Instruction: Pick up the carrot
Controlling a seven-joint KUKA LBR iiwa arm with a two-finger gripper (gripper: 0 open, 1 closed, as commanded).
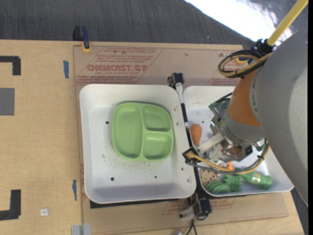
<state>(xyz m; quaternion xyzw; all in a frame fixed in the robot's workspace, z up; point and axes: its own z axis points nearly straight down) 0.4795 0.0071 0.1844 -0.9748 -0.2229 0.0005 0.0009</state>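
The carrot [195, 133] is a small orange piece lying in the right bin [199, 102], close to that bin's left wall. My gripper [216, 147] hangs low over the right bin, just right of the carrot and slightly nearer the front. The grey arm with its orange band [240, 106] covers most of the bin behind it. I see nothing lifted off the bin floor.
A green divided plate [143, 130] lies in the left bin [93, 146]. Green toy pieces [234, 182] lie along the right bin's front edge. Cables [210, 163] loop under the wrist. A black clamp [175, 78] sits at the back between the bins.
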